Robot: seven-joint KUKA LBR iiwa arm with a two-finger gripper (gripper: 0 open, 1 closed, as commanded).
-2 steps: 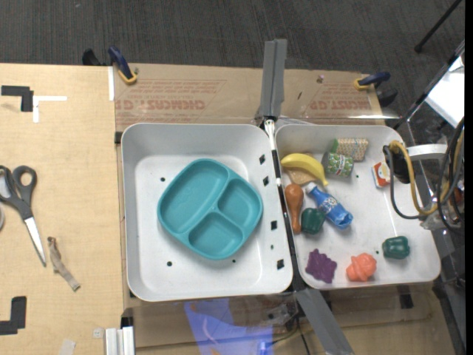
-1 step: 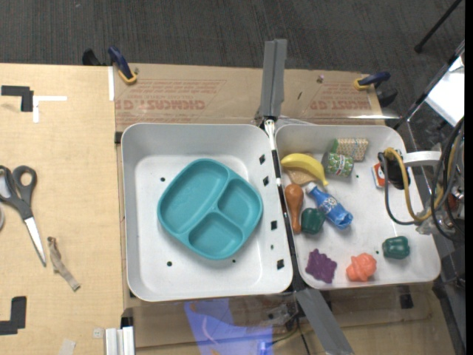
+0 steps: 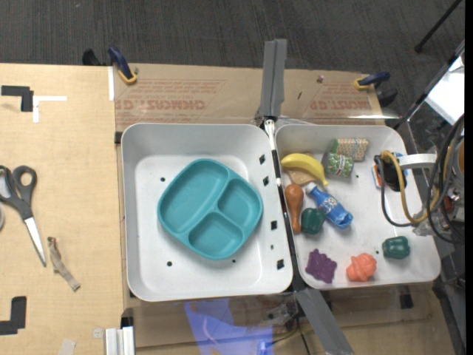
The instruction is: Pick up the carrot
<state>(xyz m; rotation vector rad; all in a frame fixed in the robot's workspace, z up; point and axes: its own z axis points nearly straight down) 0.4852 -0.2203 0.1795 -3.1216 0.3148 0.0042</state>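
On the desk (image 3: 59, 198) one pair of scissors (image 3: 22, 205) lay well apart from the two bins; the left bin (image 3: 140, 272) held one teal divided plate (image 3: 211, 208). The single carrot (image 3: 295, 205) lay in the right bin (image 3: 414, 272) close to its left wall, just below one banana (image 3: 304, 166), with one blue bottle (image 3: 328, 204) and one dark green piece (image 3: 312, 220) pressed against its right side. That crowding looked like the main hazard: jaws descending there could strike the bin wall, or close on the bottle or green piece instead, or knock the carrot sideways. Further right sat one purple grape bunch (image 3: 321, 265), one orange-pink piece (image 3: 361, 268), one small can (image 3: 341, 164), one checkered block (image 3: 352, 148) and one green pepper (image 3: 396, 248). Whether the jaws were spread or pressed together could not be told from the arm's parts at the right edge
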